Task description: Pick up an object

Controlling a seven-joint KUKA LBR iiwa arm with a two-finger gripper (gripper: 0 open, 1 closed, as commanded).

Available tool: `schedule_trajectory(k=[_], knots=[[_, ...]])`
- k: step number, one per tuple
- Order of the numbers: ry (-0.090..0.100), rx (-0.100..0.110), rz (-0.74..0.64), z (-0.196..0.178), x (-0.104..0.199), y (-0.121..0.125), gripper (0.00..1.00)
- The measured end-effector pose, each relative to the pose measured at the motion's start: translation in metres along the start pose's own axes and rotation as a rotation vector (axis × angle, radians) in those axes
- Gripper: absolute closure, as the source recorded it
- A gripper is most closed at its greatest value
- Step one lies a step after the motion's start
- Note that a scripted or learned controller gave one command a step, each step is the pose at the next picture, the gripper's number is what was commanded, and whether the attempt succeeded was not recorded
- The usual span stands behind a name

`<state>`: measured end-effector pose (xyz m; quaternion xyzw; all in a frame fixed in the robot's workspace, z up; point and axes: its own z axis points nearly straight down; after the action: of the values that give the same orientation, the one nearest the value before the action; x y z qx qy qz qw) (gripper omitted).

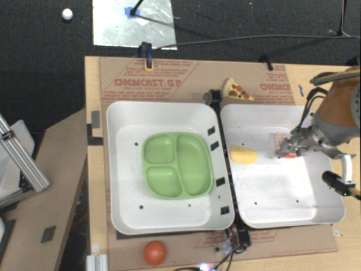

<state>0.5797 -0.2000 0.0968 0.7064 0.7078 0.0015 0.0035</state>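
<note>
Right bin [316,205] floor mostly bare, pincer [285,149] low near yellow piece [243,154], grip state unclear

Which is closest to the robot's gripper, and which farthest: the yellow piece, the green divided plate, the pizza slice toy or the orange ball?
From the gripper in the right bin:
1. Yellow piece, same bin, just to its left.
2. Pizza slice toy, on the cardboard behind the bins.
3. Green divided plate, in the left bin.
4. Orange ball, at the front edge.

The flat brown cardboard bench top [186,78] holds two shallow white plastic bins: one [121,151] at nine o'clock, one [316,202] at three. A toy pizza slice [237,90] lies at twelve, a round orange-red ball [154,252] at seven.
</note>
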Motion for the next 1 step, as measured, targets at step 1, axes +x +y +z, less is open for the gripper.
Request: schedule_trajectory(k=[1], knots=[[0.001,0.001,0.003,-0.058,-0.003,-0.0073,1.0]])
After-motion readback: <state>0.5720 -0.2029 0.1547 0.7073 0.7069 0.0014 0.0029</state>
